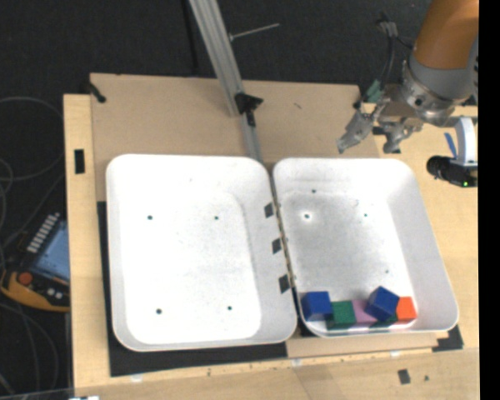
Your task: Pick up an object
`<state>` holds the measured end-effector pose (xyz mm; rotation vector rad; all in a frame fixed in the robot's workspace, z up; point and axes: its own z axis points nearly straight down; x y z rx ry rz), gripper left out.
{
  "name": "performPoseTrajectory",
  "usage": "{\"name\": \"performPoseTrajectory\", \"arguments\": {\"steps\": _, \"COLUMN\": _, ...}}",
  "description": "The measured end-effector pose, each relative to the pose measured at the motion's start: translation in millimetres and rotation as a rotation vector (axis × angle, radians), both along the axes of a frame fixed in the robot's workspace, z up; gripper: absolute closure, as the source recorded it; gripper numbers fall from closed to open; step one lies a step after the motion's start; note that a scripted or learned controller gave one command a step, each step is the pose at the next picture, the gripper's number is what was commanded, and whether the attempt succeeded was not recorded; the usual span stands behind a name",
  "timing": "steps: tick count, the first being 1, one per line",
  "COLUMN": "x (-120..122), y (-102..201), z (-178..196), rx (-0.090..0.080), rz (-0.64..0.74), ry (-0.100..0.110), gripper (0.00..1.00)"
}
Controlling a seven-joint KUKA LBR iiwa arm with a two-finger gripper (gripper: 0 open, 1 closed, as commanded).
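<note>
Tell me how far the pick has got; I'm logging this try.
Done: nothing yet. The blocks, a blue block, green block, second blue block and orange block, all lie along the near edge of the right bin. In hand: the gripper sits open above the bin's far rim, with nothing between its fingers. Left: reach a block, close on it, lift.

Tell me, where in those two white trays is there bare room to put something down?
The left bin shows a bare floor from wall to wall. The right bin is free across its upper and middle floor, below the tool at its top rim. Its bottom edge is crowded: two blue blocks, green, pink and orange packed together.
</note>
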<state>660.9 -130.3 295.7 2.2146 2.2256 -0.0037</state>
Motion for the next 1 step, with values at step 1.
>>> {"name": "performPoseTrajectory", "arguments": {"steps": 1, "x": -0.3, "y": 41.2, "z": 8.7, "rx": 0.002, "rz": 0.0, "ry": 0.0, "gripper": 0.0}}
